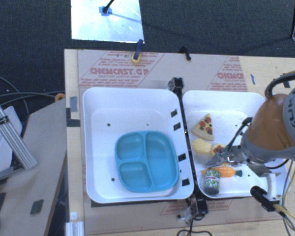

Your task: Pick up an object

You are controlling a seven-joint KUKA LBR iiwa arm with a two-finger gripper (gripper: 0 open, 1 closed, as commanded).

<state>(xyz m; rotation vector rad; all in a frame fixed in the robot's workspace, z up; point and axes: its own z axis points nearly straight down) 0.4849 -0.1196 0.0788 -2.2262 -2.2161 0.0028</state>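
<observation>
The right bin holds a pizza slice toy, a pale yellow block, an orange carrot-like toy and a small green-labelled jar near its front wall. My gripper reaches in from the right and sits low over the cluster, just right of the yellow block and above the carrot toy. Its tips are lost among the objects. The orange-banded wrist covers the bin's right part.
The left bin carries a blue divided tray. A black divider with clips runs between the bins. A foil sheet lies beyond the bench's far edge. Cables trail at the bench's front right.
</observation>
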